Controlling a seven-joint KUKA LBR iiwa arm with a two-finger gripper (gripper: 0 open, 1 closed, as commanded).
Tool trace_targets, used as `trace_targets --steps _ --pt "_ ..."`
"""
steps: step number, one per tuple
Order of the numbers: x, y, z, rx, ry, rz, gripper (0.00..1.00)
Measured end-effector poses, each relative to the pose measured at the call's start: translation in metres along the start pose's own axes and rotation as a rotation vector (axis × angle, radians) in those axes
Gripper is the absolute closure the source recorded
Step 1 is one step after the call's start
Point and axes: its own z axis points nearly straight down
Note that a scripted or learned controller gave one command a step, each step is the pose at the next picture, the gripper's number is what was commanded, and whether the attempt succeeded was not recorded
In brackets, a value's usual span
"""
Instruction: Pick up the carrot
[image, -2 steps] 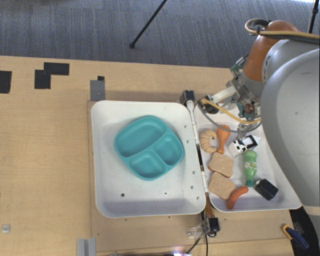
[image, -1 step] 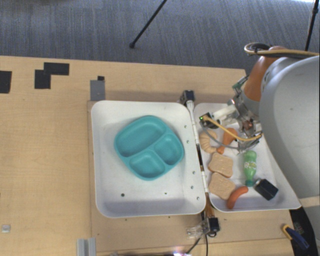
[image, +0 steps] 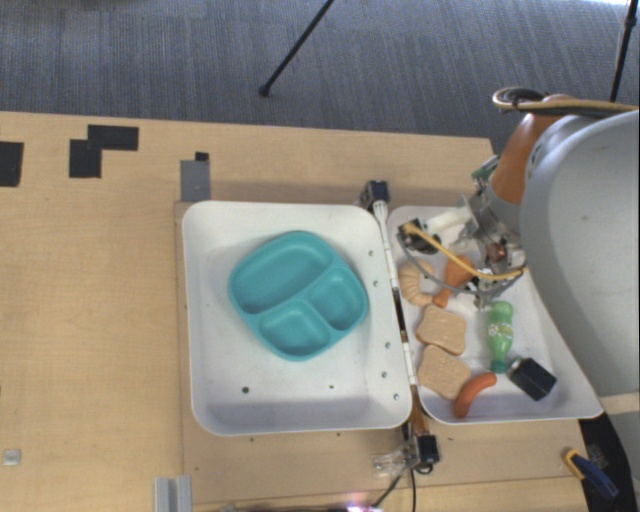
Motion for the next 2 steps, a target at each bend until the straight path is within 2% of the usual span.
trace_targets --steps 1,2 --pt "0.025 0.043 0.008 -0.001 0.008 -0.003 0.00" --pt "-0.001 0.025 0.007 -0.024 0.028 -0.370 0.00"
